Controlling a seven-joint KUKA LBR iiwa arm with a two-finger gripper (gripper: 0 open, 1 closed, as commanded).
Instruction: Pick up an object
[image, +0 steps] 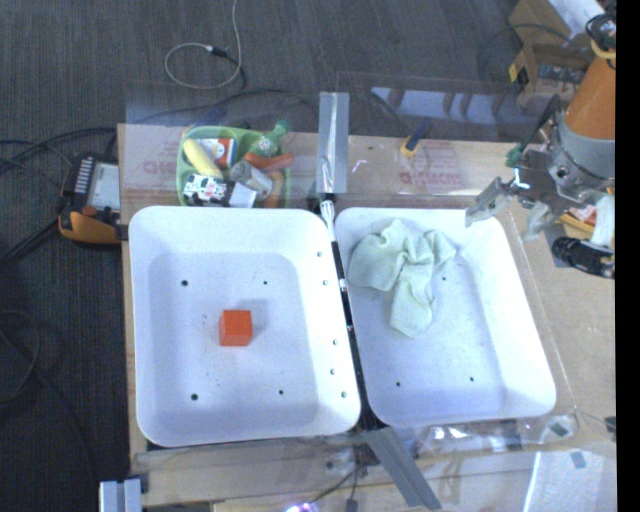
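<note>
- Two white bins sit side by side on the bench: the left bin (160, 240) and the right bin (500, 340), their inner rims touching along the middle.
- One orange block (236, 327) lies flat on the floor of the left bin, near its centre and well apart from every wall.
- One pale green cloth (405, 268) lies crumpled in the right bin, bunched toward the far left corner, with a tail trailing toward the bin's middle.
- The arm (590, 110) reaches in from the right, and its claw (510, 205) hangs over the far right corner of the right bin, near the rim.
- The claw's two fingers stand spread apart, with nothing between them; it has hold of neither thing.
- A small green basket of toys (232, 165) rests on the bench behind the left bin, outside both bins.
- Judgement on step: the pick has not begun; the claw appears to be at the approach stage, above the bins and clear of both things.
- Judgement on next move: the cloth is the nearer target. The claw would need to travel left across the right bin, come down over a raised fold and close on it. The block would call for a longer reach across the middle rims.
</note>
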